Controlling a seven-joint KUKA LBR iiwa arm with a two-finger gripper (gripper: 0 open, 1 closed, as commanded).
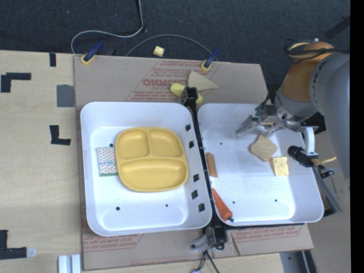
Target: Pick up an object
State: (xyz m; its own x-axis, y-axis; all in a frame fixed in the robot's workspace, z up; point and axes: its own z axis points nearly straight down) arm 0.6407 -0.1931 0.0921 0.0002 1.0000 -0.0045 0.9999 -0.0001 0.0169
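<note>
My gripper (257,131) hangs over the far side of the right bin (250,212), its fingers spread open with nothing between them. Just below it lies a tan toy bread slice (263,148), close to the fingertips but not held. A yellow cheese cube (279,166) rests to the bread's lower right. A brown stick (211,165) lies by the bin's left wall, and an orange carrot (223,205) sits in the near left corner.
The left bin (94,209) holds a yellow divided plate (152,158) and a small patterned card (106,160) at its left. A black divider (196,147) runs between the bins. Behind them on the cardboard lie a tan wedge (203,81) and a yellow piece (178,88).
</note>
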